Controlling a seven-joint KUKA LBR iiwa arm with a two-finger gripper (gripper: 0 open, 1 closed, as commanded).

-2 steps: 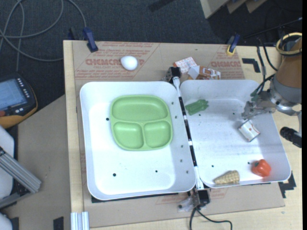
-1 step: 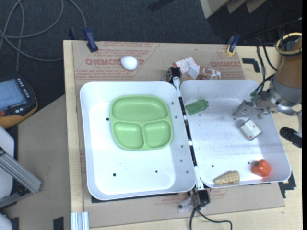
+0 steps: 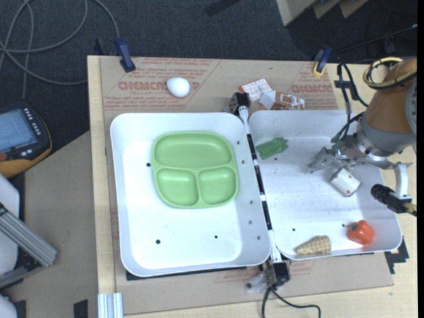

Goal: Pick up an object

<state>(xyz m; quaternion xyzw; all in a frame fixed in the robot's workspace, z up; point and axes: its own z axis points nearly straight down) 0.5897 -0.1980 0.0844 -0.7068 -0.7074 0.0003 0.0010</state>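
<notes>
My gripper hangs over the upper right part of the right bin, with its fingers spread open and nothing between them. A green leafy object lies to its left, near the bin's top left corner. A red, tomato-like object rests by the bin's lower right edge. Left of that, a tan ice-cream cone lies along the front rim. None of these touches the gripper.
The left bin holds a green divided plate. On the bench behind the bins sit a white egg-shaped ball and some crumpled wrappers. Blue clamps grip the bench's back edge.
</notes>
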